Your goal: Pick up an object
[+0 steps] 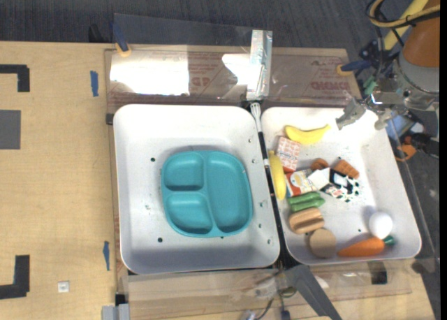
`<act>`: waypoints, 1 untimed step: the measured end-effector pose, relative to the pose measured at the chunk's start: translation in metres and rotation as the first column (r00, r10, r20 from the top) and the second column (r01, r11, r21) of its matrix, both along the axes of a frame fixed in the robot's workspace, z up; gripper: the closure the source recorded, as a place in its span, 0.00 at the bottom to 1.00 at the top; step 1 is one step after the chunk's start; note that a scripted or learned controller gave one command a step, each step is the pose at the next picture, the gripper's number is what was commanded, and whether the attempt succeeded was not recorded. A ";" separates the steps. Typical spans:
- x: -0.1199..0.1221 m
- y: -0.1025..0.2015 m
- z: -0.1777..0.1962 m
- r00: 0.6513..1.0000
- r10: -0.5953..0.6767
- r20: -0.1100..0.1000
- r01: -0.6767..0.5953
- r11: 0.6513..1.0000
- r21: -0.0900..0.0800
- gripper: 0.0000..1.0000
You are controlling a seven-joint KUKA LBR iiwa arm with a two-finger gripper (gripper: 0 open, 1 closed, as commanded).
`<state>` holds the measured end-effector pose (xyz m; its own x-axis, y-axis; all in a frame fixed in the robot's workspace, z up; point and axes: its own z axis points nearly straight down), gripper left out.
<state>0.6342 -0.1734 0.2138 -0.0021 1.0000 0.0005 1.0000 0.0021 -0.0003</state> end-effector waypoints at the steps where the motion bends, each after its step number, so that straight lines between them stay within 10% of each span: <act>1: 0.032 0.041 -0.054 0.996 0.089 -0.005 -0.089 0.996 0.002 0.00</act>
<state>0.6661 -0.1326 0.1597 -0.0911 0.9958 0.0024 0.9958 0.0911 -0.0050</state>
